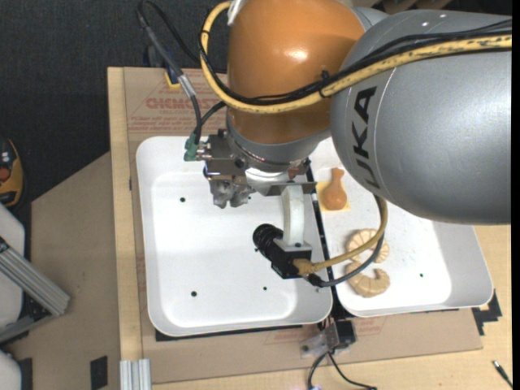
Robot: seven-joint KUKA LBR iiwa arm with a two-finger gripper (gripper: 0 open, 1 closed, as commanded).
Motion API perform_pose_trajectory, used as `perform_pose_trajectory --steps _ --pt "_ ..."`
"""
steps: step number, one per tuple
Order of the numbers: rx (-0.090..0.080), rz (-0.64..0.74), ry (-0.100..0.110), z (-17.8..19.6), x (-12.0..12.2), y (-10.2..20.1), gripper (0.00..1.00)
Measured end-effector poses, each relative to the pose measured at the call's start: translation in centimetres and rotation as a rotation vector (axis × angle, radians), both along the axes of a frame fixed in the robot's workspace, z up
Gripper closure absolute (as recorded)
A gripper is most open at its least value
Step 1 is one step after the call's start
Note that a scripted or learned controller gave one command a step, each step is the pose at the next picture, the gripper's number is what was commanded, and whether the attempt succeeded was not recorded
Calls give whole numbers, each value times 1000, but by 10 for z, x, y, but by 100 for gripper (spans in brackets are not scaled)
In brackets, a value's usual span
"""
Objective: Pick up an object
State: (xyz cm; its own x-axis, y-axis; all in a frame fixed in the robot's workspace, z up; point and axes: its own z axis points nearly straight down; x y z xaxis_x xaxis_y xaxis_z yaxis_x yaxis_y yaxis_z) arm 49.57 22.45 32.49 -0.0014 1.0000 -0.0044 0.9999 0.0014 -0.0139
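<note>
On the left, the shallow white plastic bin [187, 291] shows a bare floor marked by a few small dark dots. Over its upper right part hangs the two-finger metal gripper [230, 192], below the big grey arm with the glossy orange band [288, 55] (which hides much of the bench behind it). Whether the gripper's jaws are apart or closed cannot be told from this angle, and nothing is seen between them. A black cable fitting [280, 254] with a yellow cable sits near the divide between the two bins. To the right, the second shallow white bin [455, 283] holds three pale objects: an orange-tan pear-shaped piece [332, 192] near its upper left, a beige ribbed shell-like piece [367, 246] lower down, and a cream curved croissant-like piece [370, 283] just below that, close beside it. All three lie well apart from the gripper.
</note>
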Motion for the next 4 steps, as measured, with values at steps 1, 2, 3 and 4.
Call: perform_pose_trajectory --steps 1,2,3,4 --pt "12 -1 -34 172 52 -1 100" --pt "1 1 -2 82 -2 0 100" --pt "13 2 -30 219 -17 0 100" --pt "-3 -3 3 63 -18 0 100"
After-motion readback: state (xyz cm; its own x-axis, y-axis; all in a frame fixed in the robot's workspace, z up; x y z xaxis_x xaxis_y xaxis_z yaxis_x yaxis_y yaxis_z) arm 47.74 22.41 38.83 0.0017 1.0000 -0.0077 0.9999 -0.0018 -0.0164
